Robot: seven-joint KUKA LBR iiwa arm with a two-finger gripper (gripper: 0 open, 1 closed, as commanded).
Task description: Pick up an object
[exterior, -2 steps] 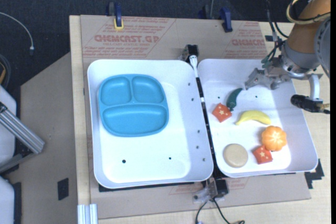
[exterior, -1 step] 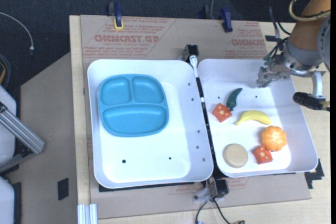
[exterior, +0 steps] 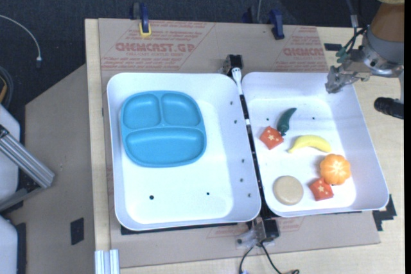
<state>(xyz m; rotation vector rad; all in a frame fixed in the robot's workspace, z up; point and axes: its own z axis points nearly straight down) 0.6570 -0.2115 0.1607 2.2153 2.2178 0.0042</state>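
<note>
Right bin (exterior: 359, 138): one orange (exterior: 335, 169), round, dimpled, at 4 o'clock | one banana (exterior: 309, 144), two red cubes (exterior: 271, 137), one green pepper (exterior: 286, 119), one tan disc (exterior: 288, 190) | end effector (exterior: 336, 83) at 1 o'clock, grip state unclear

Orange (exterior: 335, 169), banana (exterior: 309, 144), pepper (exterior: 286, 119) lie in right bin (exterior: 366, 131).

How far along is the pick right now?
Nothing looks picked yet: the banana, orange, green pepper, two red cubes and beige disc all lie in the right bin. In hand: the tool sits over that bin's far edge. Left: descend, grasp, lift.
</note>
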